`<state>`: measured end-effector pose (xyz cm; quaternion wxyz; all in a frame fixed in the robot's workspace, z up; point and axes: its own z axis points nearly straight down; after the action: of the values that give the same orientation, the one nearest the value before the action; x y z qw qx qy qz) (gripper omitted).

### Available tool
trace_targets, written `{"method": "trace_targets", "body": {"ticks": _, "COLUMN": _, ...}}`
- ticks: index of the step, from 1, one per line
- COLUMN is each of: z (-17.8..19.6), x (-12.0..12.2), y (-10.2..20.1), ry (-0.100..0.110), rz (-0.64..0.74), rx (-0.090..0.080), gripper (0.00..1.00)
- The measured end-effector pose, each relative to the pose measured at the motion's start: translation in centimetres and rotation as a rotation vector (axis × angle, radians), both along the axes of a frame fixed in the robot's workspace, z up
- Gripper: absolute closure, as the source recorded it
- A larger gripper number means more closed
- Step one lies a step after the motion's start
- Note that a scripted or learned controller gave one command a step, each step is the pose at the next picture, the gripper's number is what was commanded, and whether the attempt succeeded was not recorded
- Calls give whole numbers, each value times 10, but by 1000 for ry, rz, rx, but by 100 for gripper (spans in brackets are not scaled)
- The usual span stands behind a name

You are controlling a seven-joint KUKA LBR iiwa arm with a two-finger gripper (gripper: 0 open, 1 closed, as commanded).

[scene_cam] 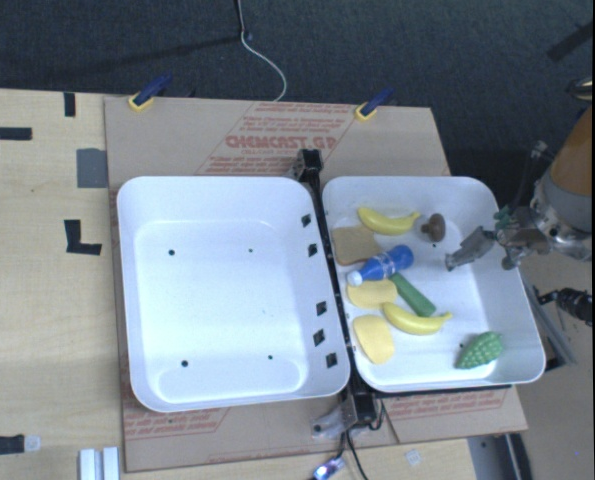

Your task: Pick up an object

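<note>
The right bin (507,298) holds several toy items. A yellow banana (387,220) and a small brown lump (433,227) lie at the back. A tan flat piece (351,245), a blue bottle (382,264) and a green stick (413,295) sit in the middle. A second banana (417,319), a yellow block (374,339) and a bumpy green piece (479,350) lie near the front. My gripper (487,249) hangs over the bin's right side, right of the brown lump. Its fingers are spread, with nothing between them.
The left bin (142,268) stands beside the right one on a cardboard sheet (267,143). A black divider with clips (322,268) runs between the bins. A cable (257,48) hangs at the back.
</note>
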<state>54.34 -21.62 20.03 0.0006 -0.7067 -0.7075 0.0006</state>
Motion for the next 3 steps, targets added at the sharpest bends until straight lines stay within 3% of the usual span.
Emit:
{"method": "trace_targets", "body": {"ticks": 1, "z": -122, "x": -3, "y": 65, "ry": 5, "rz": 4, "rx": 3, "gripper": 0}}
{"method": "trace_targets", "body": {"ticks": 2, "z": -116, "x": 35, "y": 89, "ry": -3, "rz": 4, "rx": -1, "gripper": 0}}
{"method": "trace_targets", "body": {"ticks": 3, "z": -106, "x": 33, "y": 88, "ry": -1, "rz": 2, "rx": 0, "gripper": 100}}
